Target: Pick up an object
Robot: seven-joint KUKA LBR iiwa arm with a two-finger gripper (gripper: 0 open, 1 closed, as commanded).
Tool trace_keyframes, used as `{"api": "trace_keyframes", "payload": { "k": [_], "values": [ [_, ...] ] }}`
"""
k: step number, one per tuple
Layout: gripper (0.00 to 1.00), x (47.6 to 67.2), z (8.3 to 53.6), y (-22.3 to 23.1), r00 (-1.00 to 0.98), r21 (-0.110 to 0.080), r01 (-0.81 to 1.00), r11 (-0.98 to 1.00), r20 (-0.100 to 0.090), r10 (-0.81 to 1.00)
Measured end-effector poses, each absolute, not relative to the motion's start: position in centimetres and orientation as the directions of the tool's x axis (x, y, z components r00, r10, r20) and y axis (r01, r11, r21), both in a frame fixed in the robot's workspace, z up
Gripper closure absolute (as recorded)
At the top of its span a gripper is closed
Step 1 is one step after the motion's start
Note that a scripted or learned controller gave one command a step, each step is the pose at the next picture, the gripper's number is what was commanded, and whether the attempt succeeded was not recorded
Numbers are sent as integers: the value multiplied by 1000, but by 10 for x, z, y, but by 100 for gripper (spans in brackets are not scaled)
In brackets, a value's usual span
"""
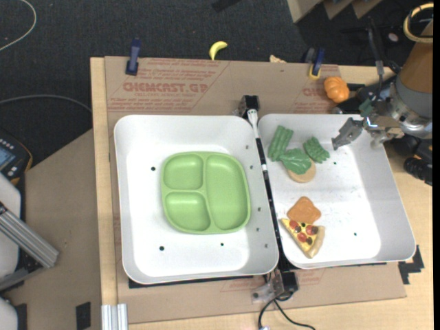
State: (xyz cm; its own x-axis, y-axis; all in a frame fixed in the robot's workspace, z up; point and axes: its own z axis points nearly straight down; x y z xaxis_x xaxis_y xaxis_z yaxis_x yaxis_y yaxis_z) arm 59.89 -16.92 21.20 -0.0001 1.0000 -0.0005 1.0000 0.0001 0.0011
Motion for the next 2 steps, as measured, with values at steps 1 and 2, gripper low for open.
{"api": "trace_keyframes", "payload": {
  "k": [1,2],
  "values": [
    [100,600,223,-169,-1,5,1000,1,-2,1000],
    [100,546,208,-80,-7,-7,1000,7,6,1000]
  ]
}}
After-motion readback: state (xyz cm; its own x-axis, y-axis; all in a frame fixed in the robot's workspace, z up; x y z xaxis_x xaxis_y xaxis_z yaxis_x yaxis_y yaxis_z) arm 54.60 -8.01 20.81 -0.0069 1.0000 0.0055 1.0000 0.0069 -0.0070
